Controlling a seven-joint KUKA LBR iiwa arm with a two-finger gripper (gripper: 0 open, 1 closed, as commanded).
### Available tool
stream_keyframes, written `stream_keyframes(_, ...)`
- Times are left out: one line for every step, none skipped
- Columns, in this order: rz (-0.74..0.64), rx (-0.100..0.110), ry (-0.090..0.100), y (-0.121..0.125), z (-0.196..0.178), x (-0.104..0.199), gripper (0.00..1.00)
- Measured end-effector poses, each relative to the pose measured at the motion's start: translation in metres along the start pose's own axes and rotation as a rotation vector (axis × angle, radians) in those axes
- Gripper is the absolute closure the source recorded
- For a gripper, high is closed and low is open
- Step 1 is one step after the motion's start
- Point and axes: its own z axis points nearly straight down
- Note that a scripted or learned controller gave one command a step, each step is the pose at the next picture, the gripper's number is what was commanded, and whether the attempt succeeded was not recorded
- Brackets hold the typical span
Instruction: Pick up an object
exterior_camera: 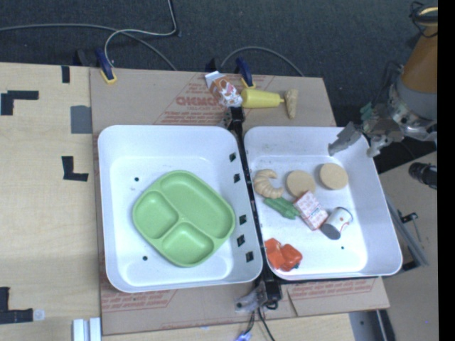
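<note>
A robotics lab bench, not a home or kitchen; two white bins [117, 190] sit side by side on cardboard [192, 105] clamped to a wooden bench [43, 212]; black tape marks [71, 168] dot the wood; cables [142, 27] trail over dark carpet [320, 20] behind; a grey and orange arm [419, 77] reaches in from the right; the bins hold toy food [298, 197] and a green plastic tray [183, 217], props rather than real meals.

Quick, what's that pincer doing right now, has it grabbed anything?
Pincer: above the right bin's upper right corner, with nothing between its fingers; whether it is open or closed cannot be told.
</note>
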Motion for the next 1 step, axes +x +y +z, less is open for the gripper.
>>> stream_keyframes(-0.001,0.002,0.001,-0.0412,0.0484,0.0532,0.00)
